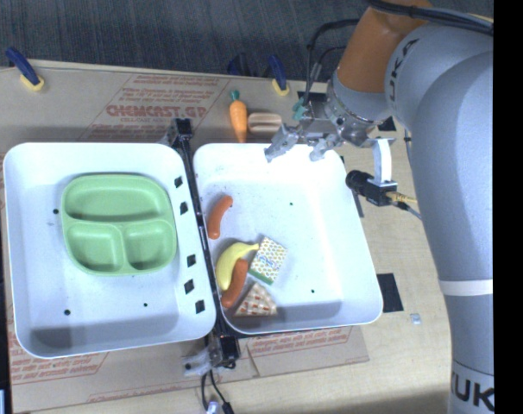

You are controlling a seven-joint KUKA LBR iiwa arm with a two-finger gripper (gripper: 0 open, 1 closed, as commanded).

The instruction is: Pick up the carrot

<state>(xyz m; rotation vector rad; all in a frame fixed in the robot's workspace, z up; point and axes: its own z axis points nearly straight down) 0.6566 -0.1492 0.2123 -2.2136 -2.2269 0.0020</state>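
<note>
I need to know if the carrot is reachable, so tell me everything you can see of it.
The carrot is a small toy-like piece, looking like plastic, with an orange body and a green top. It lies outside both bins, on the brown board behind the right bin's far rim, green end pointing away from the bins. A tan and brown roll-shaped item lies close on its right; whether they touch is unclear. The gripper hangs to its right over the bin's far edge, apart from it.

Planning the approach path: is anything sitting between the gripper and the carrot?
Yes. A hot dog bun lies on the cardboard just right of the carrot, between it and the gripper hovering at the right bin's back rim.
</note>
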